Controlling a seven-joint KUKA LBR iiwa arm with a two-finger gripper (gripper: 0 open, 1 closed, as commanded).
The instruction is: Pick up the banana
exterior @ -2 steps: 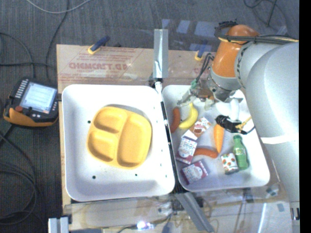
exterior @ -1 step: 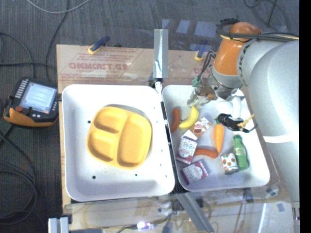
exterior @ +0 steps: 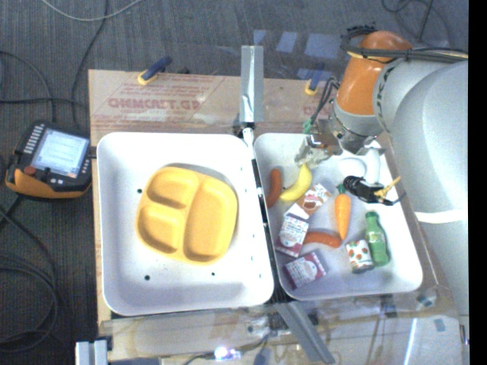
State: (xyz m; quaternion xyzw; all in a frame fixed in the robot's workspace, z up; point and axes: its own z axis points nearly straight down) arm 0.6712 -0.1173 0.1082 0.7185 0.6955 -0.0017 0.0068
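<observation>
The gripper hangs over the far left part of the right bin; whether it is wide or narrow I cannot tell. The banana lies just nearward and slightly left of it, beside a red sausage, its long axis slanting from far right to near left. The yellow tray sits in the left bin, well apart.

The banana is yellow, curved and unpeeled. It lies flat in the far left part of the right bin, its upper end pointing toward the far side and its lower end curling left beside a sausage.
</observation>
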